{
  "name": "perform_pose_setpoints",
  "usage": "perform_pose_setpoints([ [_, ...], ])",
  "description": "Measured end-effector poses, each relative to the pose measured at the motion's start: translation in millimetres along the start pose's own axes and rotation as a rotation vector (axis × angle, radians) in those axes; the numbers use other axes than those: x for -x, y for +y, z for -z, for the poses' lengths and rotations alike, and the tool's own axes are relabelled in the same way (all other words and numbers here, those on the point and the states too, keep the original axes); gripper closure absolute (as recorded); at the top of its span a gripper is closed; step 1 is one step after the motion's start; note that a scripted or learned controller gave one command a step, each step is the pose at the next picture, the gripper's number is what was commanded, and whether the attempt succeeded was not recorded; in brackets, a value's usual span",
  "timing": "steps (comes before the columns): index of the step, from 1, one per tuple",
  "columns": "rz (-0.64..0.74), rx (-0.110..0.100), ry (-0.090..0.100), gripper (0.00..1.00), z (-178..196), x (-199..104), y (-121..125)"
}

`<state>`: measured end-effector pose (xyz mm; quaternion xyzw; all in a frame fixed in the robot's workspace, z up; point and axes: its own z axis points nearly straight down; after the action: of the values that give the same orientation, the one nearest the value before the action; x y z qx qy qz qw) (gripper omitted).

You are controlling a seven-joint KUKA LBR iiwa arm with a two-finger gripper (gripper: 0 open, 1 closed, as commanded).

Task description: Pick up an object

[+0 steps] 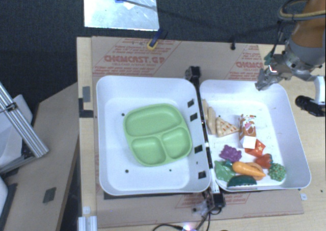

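Note:
The right bin (285, 118) holds several toy foods: tan bread wedges (218, 123), a small red and white carton (248, 132), purple grapes (230, 153), an orange carrot (247, 168), a red piece (263, 160), green broccoli (277, 172) and a dark green piece (241, 180). My gripper (265, 80) hangs over the bin's far right corner, well above and behind the food. Nothing shows between its fingers.
The left bin (109, 138) carries a green three-compartment plate (155, 134). A black divider (199, 128) runs between the bins. A foil sheet (121, 0) lies beyond the bench, and a metal rail (20, 123) stands at the left.

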<state>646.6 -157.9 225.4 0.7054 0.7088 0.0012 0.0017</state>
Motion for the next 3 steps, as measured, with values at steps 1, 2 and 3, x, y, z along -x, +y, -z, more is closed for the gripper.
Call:
perform_pose_setpoints([
  [1,0.003,-0.006,0.002,1.0,-9,-40,-39],
  [2,0.003,-0.006,0.002,1.0,-16,-73,-78],
  [3,0.004,-0.005,0.003,1.0,-3,-116,-117],
])
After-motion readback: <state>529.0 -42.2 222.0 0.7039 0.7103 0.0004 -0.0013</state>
